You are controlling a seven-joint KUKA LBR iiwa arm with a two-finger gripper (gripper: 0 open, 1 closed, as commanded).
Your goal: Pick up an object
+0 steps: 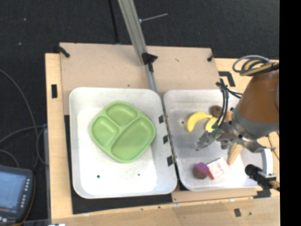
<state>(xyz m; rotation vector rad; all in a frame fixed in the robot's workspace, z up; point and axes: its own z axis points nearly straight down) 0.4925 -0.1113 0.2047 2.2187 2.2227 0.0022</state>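
Banana lay in right bin, centre-right of frame; gripper hung just below it, finger state unclear. Risk: crowded toys nearby could deflect the grasp.

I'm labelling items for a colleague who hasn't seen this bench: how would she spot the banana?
Look in the right bin, near its far middle, beside the gripper. The banana is the curved yellow piece there, unlike the purple object and red-and-white packet nearer the front.
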